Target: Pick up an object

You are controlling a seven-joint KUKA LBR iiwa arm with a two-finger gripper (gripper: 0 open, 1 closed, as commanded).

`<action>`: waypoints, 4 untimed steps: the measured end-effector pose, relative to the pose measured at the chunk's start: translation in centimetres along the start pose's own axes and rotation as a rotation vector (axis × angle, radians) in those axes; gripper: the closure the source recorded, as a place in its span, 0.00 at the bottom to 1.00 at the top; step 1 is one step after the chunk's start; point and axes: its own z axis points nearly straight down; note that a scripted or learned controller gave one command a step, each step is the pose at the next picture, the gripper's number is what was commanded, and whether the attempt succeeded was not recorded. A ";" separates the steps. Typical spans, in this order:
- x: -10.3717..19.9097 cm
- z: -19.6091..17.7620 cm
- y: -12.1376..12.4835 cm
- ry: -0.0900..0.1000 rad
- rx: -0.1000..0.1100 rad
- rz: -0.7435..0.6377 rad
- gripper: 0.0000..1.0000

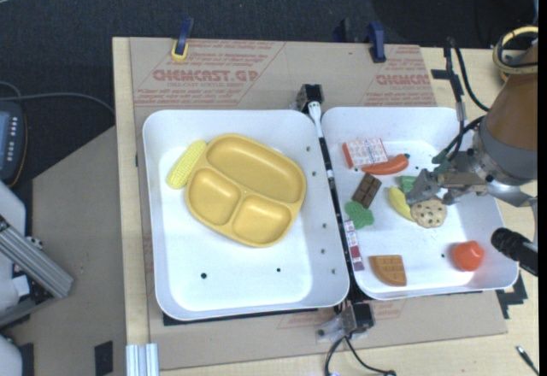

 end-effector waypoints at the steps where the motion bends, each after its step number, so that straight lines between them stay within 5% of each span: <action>1: 4.2 -0.5 4.2 0.001 0.000 -0.005 1.00; 4: 4.9 1.2 3.6 0.003 0.008 0.000 1.00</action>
